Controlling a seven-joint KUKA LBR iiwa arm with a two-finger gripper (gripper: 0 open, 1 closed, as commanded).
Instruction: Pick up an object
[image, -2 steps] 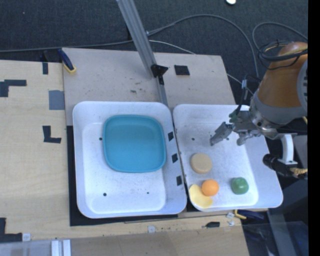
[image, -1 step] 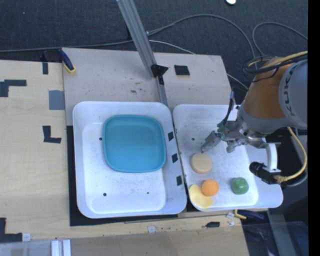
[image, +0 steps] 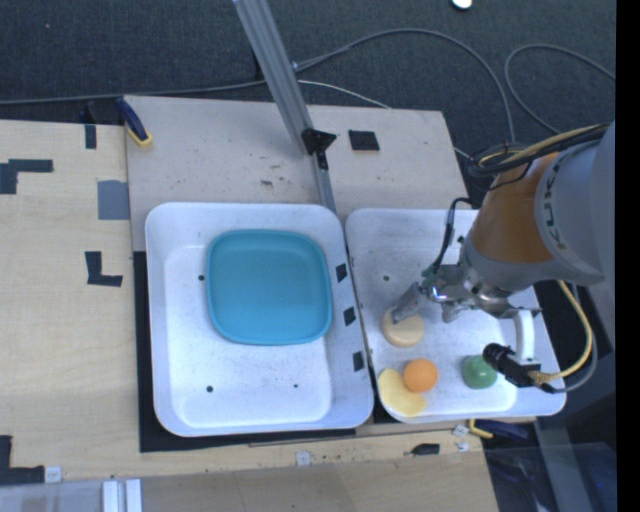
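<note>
While your end effector (image: 428, 303) hangs with fingers apart, the tan disc (image: 403, 330) lies just at its seven o'clock, one fingertip over its rim.

the 2 white bins (image: 180, 400) look like smooth, scuffed plastic; the blue plate (image: 268, 286) is matt; the bench (image: 55, 300) looks like pale wood, and the arm (image: 540, 215) faintly glossy.

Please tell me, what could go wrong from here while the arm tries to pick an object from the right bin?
1. The end effector sits at the upper edge of the beige round object, not centred, so a grasp may slip off.
2. The orange ball rests against the yellow piece; a push could roll it.
3. The green object lies close to the black cable connector, which may snag.
</note>
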